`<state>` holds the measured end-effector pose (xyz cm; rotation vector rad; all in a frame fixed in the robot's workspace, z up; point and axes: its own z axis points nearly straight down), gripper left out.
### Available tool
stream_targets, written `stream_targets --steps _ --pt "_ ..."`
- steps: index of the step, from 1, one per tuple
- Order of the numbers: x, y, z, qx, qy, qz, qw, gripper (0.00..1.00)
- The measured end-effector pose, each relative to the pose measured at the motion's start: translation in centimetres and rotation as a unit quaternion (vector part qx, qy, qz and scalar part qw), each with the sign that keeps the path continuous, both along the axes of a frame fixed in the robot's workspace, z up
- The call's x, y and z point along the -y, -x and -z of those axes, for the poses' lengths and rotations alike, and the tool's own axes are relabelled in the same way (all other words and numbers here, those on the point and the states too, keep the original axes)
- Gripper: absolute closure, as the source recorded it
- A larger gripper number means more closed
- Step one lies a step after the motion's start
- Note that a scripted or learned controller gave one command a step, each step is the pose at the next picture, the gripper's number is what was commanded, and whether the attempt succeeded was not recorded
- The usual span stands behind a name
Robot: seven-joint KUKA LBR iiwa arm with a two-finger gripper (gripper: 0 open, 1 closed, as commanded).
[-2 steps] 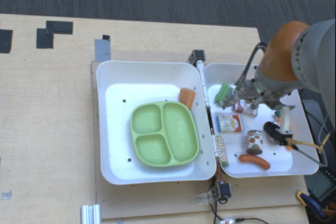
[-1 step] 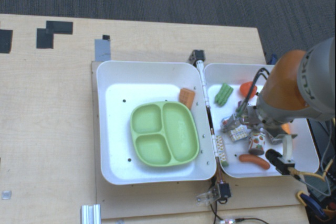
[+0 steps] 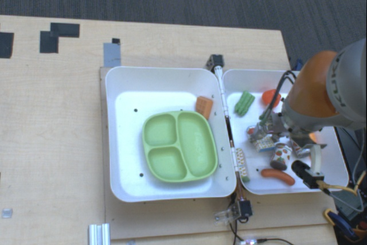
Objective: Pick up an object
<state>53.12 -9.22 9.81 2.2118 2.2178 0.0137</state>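
My gripper (image 3: pixel 262 136) hangs low over the middle of the right bin (image 3: pixel 285 190), at the end of the grey arm with its orange band (image 3: pixel 312 86). It sits among small objects: a red-brown sausage (image 3: pixel 278 176) lies toward the front, and a small white and brown item (image 3: pixel 281 154) is just right of the gripper. A green vegetable-shaped piece (image 3: pixel 244 102) and a red-orange piece (image 3: pixel 270 97) lie at the back of the bin. The arm's body hides the bin's right part. Nothing is visibly held.
The left bin (image 3: pixel 126 123) holds a light green divided plate (image 3: pixel 179 146) and an orange block (image 3: pixel 203 106) by its right wall. A ridge (image 3: pixel 227 123) separates the two bins. Dark tape marks (image 3: pixel 57 36) lie on the wooden bench at the far left.
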Motion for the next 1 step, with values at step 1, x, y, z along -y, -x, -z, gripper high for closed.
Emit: stream_targets --steps 1 --pt "-6.3 0.33 -8.7 -0.004 -0.0008 -0.001 1.0 1.0"
